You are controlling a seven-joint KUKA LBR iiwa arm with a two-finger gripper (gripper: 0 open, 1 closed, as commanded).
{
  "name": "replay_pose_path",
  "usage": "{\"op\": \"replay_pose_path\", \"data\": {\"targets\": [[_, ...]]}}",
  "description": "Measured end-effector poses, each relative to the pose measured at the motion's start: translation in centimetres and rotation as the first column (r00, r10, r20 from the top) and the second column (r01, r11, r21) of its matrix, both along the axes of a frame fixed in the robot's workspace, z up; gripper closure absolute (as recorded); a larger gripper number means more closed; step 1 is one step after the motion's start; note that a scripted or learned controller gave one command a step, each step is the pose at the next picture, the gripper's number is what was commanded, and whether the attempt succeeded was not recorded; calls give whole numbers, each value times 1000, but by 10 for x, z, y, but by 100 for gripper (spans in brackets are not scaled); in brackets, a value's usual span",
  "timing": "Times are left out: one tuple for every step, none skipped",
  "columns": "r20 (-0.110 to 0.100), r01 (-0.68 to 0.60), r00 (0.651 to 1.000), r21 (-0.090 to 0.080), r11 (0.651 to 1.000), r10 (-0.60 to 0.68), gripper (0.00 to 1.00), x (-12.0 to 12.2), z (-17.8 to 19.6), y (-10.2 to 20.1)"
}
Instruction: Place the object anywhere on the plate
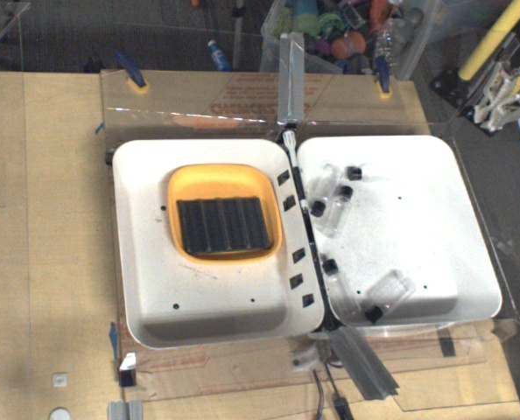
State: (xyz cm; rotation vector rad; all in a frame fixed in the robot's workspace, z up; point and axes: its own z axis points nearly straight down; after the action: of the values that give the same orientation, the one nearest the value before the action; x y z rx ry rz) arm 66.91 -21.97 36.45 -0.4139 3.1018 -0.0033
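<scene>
Inside the left bin (pixel 137 234), the dark ribbed block (pixel 222 224) lies flat on the orange plate (pixel 221 176), within its rim. I cannot tell the pincer's state, nor judge how the block lies relative to it. The block's long axis runs left to right across the view; its ribs run crosswise to that. In the right bin (pixel 435 217), well apart from the plate, a cluster of clear vials (pixel 333 201) with black caps lies near the divider (pixel 295 226), and another clear vial (pixel 389 287) rests toward the near edge. I see nothing lying on the block.
</scene>
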Motion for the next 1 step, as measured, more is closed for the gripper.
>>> {"op": "replay_pose_path", "data": {"targets": [[0, -286, 958, -3, 958, 286, 100, -1, 19, -2]]}}
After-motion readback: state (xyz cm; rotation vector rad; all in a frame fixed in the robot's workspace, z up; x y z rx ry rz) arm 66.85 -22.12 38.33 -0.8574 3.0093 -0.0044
